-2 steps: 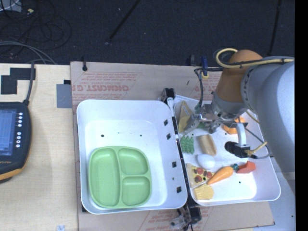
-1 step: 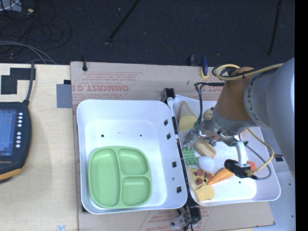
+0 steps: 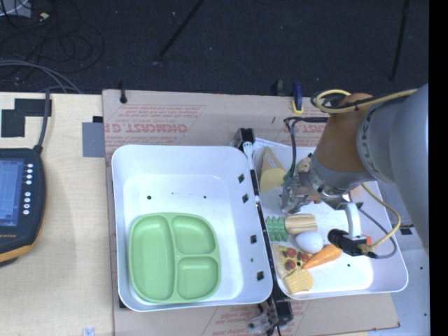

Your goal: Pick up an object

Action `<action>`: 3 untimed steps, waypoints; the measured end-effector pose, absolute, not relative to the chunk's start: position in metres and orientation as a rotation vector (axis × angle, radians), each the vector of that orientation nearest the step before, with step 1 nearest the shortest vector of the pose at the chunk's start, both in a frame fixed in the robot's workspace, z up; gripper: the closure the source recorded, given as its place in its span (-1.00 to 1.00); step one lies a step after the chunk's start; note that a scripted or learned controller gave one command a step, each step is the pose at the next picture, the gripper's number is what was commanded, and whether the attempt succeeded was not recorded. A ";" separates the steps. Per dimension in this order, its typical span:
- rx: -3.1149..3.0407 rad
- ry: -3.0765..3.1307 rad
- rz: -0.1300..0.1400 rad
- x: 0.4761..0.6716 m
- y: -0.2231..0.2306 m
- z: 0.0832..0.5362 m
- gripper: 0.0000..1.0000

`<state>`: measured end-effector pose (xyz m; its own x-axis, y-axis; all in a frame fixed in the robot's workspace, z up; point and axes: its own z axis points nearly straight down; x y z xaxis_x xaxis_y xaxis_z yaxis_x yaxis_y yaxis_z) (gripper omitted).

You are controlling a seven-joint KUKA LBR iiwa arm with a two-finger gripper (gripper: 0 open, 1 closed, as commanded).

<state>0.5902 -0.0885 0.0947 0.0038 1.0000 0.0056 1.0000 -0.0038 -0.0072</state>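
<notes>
White plastic food clutters the right bin (image 3: 392, 275); the end effector (image 3: 297, 196) hangs low over its far-left part, finger state impossible to tell. Reaching step; next, settle onto the log-shaped piece (image 3: 301, 223).

Look past the bench and you see a dark floor (image 3: 210, 33) along the top of the view, crossed by loose black cables (image 3: 49, 54) at the left and thin dark rods running at a slant. Your bench is a pale wooden tabletop (image 3: 63, 271) with a brown cardboard sheet (image 3: 175, 121) laid over it, red printing on the sheet reading upside down. At the left edge you have a black handheld control pendant (image 3: 17, 198) with a lit screen, its cord leading up past a grey patch (image 3: 92, 138) on the wood. The light is even and flat.
</notes>
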 end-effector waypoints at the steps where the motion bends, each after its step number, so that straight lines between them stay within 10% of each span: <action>1: -2.221 -2.208 0.002 0.590 -0.089 0.095 -1.00; 2: -2.226 -2.218 -0.004 0.542 -0.101 0.088 -1.00; 3: -2.220 -2.218 0.006 0.561 -0.090 0.087 -1.00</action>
<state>0.5606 -0.0896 0.0872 0.0009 1.0000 -0.0006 1.0000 -0.0009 -0.0052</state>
